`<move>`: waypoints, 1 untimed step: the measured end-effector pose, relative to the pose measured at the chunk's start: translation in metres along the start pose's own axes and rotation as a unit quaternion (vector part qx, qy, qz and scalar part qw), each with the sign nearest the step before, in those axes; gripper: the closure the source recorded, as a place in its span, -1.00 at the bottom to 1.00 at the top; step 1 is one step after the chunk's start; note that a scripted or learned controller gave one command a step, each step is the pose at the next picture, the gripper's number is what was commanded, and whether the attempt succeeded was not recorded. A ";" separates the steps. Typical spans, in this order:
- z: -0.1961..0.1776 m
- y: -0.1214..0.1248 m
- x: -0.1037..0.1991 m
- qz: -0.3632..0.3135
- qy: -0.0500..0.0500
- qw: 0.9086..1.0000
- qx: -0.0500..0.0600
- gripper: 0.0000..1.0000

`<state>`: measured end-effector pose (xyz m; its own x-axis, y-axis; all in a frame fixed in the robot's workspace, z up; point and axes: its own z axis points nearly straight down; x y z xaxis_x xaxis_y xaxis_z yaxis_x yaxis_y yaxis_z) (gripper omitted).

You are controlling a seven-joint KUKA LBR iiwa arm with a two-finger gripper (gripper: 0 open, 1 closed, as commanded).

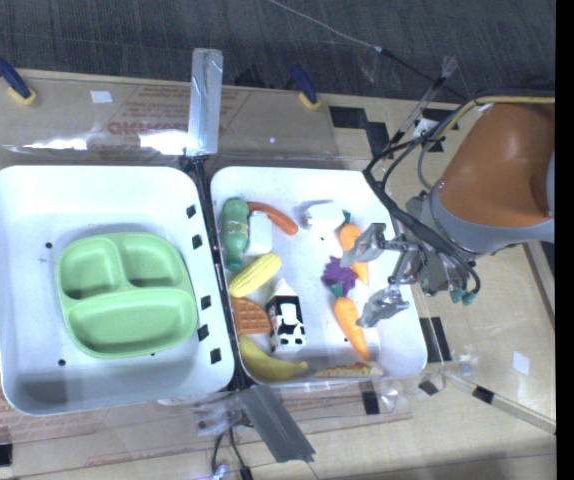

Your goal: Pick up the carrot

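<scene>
The jaws (378, 272) stand spread wide, one finger (369, 240) up beside the upper carrot and the other (383, 306) down beside the lower one, with nothing caught between them. That wide stance reads as an approach posture: room is left to drop around a target instead of pinching it. They hang over the right side of the right bin (397, 193), and everything else sits in relation to that bin.

Two orange carrots lie here. The lower carrot (351, 325) rests on the bin floor near the right wall, slanted, its thick end toward the lower finger, which seems to be just beside or touching it; I cannot tell which. The upper carrot (351, 240) lies farther toward the bin's back, close by the upper finger. Between them sits a purple grape bunch (339, 275), crowding the gap, so a clean closing line looks tight.

Toward the bin's left wall lie a corn cob (254, 274), a green bottle (234, 224) and a banana (269, 364) at the front. The grey arm (492, 183) reaches in from the right over the bench (507, 348), keeping its bulk outside the bin. The left bin (17, 198) holds a green divided tray (125, 293), well apart from the work.
</scene>
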<state>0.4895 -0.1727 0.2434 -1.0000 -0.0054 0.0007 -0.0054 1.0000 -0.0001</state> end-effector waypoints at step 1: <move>0.116 -0.034 -0.029 -0.025 0.004 1.000 -0.002 -1.00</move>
<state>0.5185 -0.2067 0.1276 -0.9985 -0.0546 0.0094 -0.0546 0.9985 0.0044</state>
